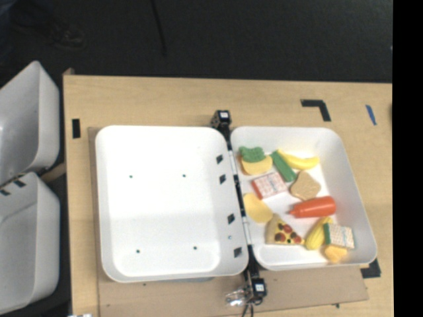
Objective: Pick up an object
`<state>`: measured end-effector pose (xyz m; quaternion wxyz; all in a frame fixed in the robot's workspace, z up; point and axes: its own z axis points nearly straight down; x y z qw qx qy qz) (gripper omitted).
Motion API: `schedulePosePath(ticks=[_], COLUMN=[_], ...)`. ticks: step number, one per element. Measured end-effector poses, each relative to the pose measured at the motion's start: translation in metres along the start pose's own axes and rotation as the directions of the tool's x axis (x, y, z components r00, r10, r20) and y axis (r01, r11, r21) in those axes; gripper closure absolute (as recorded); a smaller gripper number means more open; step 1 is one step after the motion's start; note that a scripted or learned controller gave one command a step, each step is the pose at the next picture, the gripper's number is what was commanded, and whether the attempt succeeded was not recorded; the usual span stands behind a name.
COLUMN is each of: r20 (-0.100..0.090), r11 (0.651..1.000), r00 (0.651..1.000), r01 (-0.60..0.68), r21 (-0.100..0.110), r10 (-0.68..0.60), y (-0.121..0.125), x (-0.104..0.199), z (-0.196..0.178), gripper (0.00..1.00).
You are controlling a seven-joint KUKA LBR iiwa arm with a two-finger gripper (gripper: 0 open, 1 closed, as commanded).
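All the candidates for picking lie in the shallow white bin on the right (344, 152) of the frame, and whether the jaws are open or closed cannot be told. The arm reaches in from the frame's right, so that bin is the nearer one. The shallow white bin on the left (158, 203) sits hard against it on the light wooden worktop (165, 98).

The easiest target looks to be the orange-red toy carrot (313, 207) in the middle right of the bin. Its long axis runs roughly left to right with a slight upward tilt towards the right, so a grip across its short width would suit it. It is close to its neighbours: the round tan bread slice (305, 187) just above it, and the small yellow corn cob (316, 234) below.

Other pieces crowd round:
- a yellow toy banana (299, 159) at the upper middle
- a green elongated vegetable (284, 166) lying diagonally beside it
- a green-topped yellow piece (252, 160) at the upper left
- a pink-and-white flat card-like block (269, 186)
- a pale yellow rounded piece (258, 210)
- a pizza wedge with dark spots (284, 232) at the lower middle
- a checked block on an orange piece (340, 241) in the lower right corner, near the bin wall

Pieces by the walls look harder to reach.
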<state>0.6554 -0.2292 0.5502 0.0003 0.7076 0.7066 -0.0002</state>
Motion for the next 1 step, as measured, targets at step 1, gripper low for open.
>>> schedulePosePath(ticks=[1], r20=[0.0], r11=[1.0], r00=[1.0], r01=[0.011], r21=[-0.003], r10=[-0.011], y=[0.0259], x=[0.1145], z=[-0.0002], gripper=[1.0])
